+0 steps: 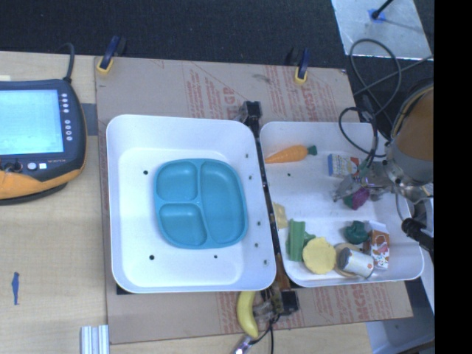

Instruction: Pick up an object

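Over at the right edge of the frame, the gripper (359, 190) is down inside the right bin (310, 279), jaws around a small purple object (361, 197); whether they're closed on it, I cannot tell. Clutter crowds the bin's lower wall, with the carrot (286, 154) up top. Open room lies mid-bin and leftward.

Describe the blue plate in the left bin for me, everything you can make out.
The blue plate looks like matte plastic, a rounded rectangle split into three compartments: two on its upper half, one larger below. It lies flat, right side up, near the middle of the left white bin, turned slightly askew. Nothing rests in it or touches it apart from the bin floor.
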`<act>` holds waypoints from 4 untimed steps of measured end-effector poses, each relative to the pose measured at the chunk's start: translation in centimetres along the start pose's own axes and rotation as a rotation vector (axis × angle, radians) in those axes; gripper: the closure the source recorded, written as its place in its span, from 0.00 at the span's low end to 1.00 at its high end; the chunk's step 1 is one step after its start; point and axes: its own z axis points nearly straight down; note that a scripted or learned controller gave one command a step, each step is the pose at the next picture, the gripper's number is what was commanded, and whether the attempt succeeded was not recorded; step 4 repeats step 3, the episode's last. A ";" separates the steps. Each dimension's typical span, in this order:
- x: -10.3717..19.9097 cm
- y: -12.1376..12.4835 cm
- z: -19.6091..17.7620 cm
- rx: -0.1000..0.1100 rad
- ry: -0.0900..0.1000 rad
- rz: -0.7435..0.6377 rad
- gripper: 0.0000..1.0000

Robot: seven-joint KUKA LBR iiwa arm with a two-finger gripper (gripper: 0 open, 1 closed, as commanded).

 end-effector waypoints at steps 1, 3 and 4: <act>-0.1 0.0 -1.0 0.002 -0.001 -0.002 1.00; 15.0 1.3 -10.1 -0.001 0.002 0.001 1.00; 15.0 1.3 -10.1 -0.001 0.002 0.001 1.00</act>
